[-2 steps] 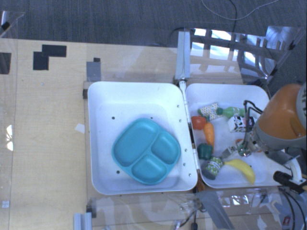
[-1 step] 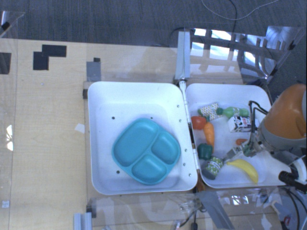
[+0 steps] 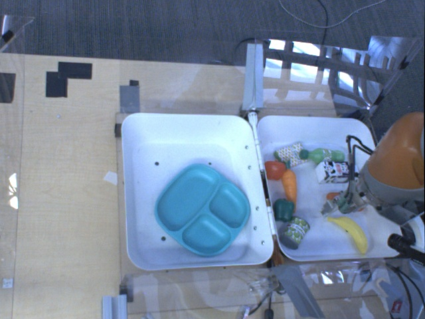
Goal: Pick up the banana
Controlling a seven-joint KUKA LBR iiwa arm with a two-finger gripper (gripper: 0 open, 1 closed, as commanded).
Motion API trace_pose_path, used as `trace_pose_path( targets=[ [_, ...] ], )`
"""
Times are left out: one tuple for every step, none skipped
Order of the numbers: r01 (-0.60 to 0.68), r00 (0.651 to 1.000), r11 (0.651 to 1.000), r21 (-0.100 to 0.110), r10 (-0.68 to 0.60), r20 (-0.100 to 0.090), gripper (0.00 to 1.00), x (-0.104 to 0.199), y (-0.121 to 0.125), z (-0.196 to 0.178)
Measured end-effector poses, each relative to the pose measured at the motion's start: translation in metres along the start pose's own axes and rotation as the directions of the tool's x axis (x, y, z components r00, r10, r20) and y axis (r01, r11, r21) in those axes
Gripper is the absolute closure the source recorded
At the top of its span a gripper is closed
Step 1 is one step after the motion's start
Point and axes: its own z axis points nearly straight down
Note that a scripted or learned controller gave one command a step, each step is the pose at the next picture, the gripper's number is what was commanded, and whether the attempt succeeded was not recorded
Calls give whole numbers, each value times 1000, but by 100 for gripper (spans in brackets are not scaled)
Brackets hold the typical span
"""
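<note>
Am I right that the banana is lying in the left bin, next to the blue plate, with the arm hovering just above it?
Not quite. The camera view shows the banana in the right bin, near its front edge, while the blue plate sits in the left bin. The gripper does hover just above the banana.

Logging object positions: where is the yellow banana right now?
The yellow banana lies in the right white bin, near its front right corner, just below the gripper.
</note>
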Motion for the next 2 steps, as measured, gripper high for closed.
trace_pose_path(
  targets=[
    [0,1000,1000,0,0,0,0,0,0,0],
    [40,999,999,8,-40,-4,0,-7,-7,12]
  ],
)
